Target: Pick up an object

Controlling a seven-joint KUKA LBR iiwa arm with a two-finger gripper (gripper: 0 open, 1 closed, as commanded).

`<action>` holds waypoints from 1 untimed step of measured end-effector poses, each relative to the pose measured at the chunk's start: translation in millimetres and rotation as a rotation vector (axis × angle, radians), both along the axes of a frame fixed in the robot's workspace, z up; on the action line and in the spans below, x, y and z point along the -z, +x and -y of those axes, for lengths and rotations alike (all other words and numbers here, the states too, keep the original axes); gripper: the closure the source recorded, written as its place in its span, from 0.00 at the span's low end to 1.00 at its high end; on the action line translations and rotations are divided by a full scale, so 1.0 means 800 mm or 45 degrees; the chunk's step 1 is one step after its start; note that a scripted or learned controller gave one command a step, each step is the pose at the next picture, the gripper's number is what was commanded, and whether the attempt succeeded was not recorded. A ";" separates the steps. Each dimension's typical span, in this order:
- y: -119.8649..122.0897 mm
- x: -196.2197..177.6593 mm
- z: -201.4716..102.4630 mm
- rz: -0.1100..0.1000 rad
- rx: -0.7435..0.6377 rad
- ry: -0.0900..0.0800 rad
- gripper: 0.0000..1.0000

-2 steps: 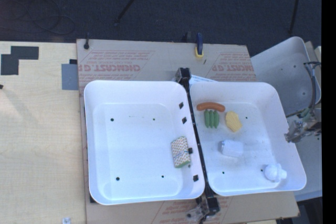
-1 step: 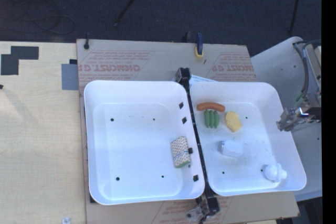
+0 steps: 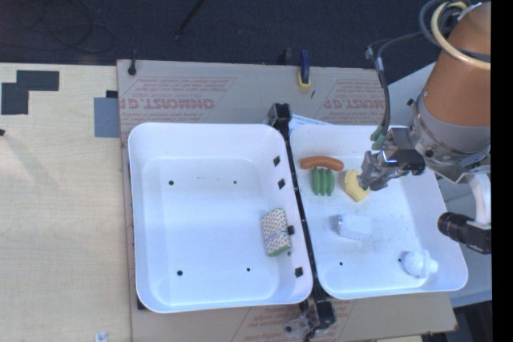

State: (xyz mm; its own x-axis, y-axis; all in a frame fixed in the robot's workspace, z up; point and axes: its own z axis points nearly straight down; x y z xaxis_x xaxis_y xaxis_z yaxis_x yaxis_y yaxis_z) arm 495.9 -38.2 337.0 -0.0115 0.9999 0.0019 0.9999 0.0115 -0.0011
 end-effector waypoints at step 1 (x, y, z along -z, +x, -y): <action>-0.027 0.043 0.089 -0.007 0.023 -0.003 1.00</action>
State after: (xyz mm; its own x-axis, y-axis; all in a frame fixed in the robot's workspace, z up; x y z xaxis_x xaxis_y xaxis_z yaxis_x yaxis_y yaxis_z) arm 474.3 -109.0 302.7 0.0064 1.0000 -0.0004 1.0000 -0.0064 -0.0068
